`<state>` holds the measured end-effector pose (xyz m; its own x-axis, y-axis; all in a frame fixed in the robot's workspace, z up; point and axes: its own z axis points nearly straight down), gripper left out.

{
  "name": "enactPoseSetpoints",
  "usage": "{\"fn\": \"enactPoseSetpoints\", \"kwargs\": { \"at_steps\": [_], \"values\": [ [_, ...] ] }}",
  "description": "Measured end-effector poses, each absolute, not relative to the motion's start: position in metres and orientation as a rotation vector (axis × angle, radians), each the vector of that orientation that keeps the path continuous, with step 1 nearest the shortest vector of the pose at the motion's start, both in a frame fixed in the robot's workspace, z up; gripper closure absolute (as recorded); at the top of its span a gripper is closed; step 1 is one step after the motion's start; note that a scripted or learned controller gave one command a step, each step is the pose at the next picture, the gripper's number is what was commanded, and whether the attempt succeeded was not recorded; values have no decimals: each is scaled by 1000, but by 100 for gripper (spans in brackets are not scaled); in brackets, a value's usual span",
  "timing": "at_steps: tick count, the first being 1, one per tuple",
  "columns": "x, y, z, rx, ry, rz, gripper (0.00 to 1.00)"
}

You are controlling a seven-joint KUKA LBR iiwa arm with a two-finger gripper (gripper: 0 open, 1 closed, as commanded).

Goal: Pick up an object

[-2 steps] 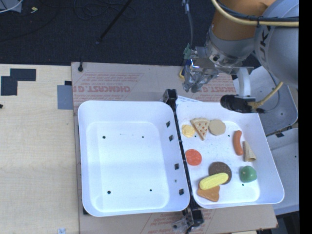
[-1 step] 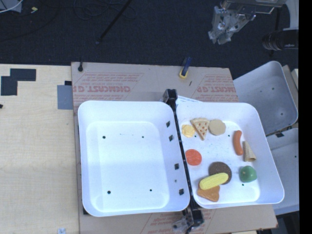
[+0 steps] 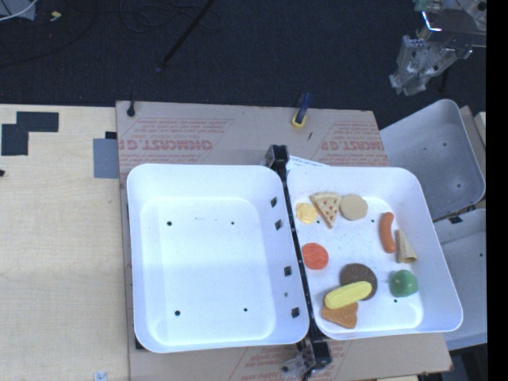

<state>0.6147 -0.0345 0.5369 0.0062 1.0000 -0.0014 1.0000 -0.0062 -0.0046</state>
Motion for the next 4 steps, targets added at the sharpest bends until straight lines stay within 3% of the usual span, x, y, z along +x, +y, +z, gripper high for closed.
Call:
{"fn": "enactPoseSetpoints", "kwargs": {
  "at_steps": [2, 3, 4],
  "values": [
    [533, -160, 538, -2227, -2213, 5, 100],
    [504, -210, 538, -2224, -2215, 3, 100],
    [474, -213, 410, -2213, -2210, 11, 100]
  ]
}}
